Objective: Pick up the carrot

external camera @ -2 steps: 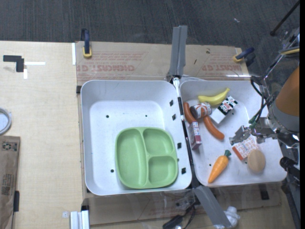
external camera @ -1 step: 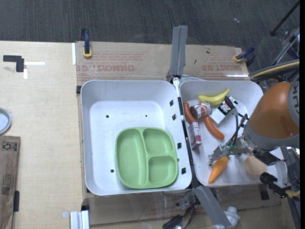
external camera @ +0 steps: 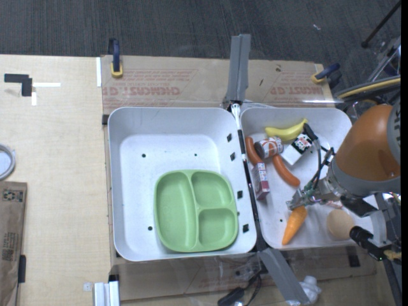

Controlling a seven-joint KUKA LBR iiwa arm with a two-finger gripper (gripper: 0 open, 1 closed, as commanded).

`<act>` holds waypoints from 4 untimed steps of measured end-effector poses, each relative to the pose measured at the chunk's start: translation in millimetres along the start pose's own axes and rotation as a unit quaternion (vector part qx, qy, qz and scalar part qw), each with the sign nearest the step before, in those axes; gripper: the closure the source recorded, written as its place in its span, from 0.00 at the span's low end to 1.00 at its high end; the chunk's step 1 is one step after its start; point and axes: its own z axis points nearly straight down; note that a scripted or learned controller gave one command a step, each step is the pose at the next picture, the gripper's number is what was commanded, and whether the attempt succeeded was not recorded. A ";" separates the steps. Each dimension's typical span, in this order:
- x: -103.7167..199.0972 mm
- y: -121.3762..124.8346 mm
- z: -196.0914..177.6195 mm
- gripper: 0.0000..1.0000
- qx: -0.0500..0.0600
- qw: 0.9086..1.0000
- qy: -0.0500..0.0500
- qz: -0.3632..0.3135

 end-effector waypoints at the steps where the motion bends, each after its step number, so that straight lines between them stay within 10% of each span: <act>1: 63.0 8.6 -88.4 1.00 0.006 1.000 0.001 0.029; 3: 74.0 10.8 -88.9 1.00 0.006 0.999 0.001 -0.040; 4: 132.4 21.4 -101.3 1.00 0.005 0.986 0.002 -0.164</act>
